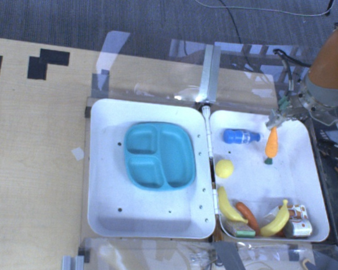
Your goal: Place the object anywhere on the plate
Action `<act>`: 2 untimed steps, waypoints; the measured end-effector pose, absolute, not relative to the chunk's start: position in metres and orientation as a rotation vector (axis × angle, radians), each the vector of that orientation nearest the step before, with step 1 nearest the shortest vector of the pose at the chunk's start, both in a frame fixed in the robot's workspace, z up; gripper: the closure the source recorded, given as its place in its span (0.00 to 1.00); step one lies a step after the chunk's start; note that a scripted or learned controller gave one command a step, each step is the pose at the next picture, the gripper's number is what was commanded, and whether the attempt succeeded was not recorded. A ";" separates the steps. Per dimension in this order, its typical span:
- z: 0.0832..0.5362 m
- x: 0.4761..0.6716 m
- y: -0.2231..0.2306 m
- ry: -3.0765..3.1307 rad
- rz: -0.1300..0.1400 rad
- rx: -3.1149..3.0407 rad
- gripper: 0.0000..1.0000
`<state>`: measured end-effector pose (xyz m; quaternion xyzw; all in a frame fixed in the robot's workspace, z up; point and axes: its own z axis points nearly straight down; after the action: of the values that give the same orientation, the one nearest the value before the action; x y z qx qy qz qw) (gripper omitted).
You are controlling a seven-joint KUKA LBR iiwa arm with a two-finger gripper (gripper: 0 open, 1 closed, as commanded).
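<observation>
- Here the carrot (271, 143) hangs upright just below the end effector (277, 118), over the upper right part of the right bin (319, 190), its top meeting the fingertips.
- The carrot is a small orange toy, tapered, with a dark green tip pointing down toward the bin floor.
- The end effector is pinching the carrot's upper end between its narrowed fingers; the arm (332, 57) reaches in from the right, its orange band above the wrist.
- The blue plate (158, 156), divided into three compartments, lies in the left bin (105, 173), well apart from the carrot.
- In the right bin lie a blue bottle (240, 136), a yellow ball (224, 168) and two bananas (229, 205) near the lower wall.
</observation>
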<state>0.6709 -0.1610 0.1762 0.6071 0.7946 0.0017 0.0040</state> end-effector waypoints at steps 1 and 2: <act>0.169 0.670 -0.092 2.533 0.005 1.849 1.00; 0.203 0.670 -0.037 2.595 0.008 1.758 1.00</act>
<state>0.6704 -0.0368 0.2032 0.5609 0.8279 0.0024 0.0035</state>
